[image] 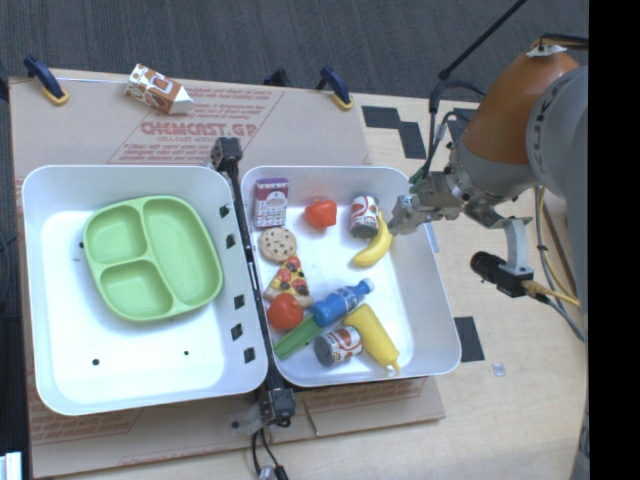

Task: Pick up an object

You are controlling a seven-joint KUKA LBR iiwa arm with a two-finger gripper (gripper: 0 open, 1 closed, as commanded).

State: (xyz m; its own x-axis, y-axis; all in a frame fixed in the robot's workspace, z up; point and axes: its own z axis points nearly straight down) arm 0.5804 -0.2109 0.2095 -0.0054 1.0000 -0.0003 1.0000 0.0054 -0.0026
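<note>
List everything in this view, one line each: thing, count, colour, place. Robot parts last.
Bins: 2, white, side by side on bench.
Divided plate: 1, green, left bin.
Carton: 1, maroon-white, right bin, top left.
Cookie: 1, tan.
Pizza slice: 1, multicoloured.
Tomatoes: 2, red.
Cans: 2, red-white.
Banana: 1, yellow.
Bottle: 1, blue.
Mustard bottle: 1, yellow.
Small carton: 1, brown-white, on cardboard behind bins.
Clamps: 3, blue-yellow, rear edge.
Gripper: 1, grey, right bin's right rim.
</note>
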